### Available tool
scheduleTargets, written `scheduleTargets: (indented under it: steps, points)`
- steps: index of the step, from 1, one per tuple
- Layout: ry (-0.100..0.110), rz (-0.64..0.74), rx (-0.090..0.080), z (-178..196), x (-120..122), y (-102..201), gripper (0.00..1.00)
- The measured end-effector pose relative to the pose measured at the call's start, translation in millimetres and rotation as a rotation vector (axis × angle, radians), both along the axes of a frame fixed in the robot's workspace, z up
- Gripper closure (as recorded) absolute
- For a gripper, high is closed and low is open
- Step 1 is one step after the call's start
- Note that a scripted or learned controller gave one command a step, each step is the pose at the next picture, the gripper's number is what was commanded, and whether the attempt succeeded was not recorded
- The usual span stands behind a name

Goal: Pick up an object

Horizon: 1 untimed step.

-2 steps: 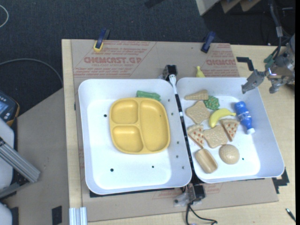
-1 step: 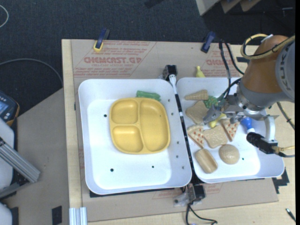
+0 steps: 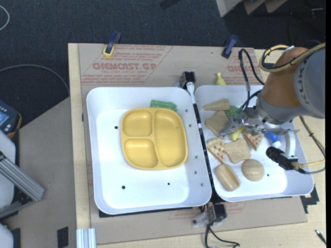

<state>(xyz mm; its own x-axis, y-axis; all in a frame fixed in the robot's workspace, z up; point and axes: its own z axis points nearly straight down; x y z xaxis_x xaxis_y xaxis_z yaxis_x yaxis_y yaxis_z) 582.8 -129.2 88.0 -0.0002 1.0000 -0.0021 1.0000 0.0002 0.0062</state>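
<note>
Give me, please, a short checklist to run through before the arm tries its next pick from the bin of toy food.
1. Claw above the right bin: ok.
2. Something held between its fingers: cannot tell.
3. Targets within reach: ok; a bread slice, a round bun and a waffle piece lie just below the claw.
4. Room around targets: not ok; the pieces lie crowded together.
5. Yellow divided plate lies flat in the left bin: ok.
</note>
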Motion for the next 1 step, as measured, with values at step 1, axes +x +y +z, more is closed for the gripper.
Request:
scheduleTargets:
  steps: [1]
  points:
    - [-0.011,-0.001,-0.005,13.9,2.3,-1.2,1.0]
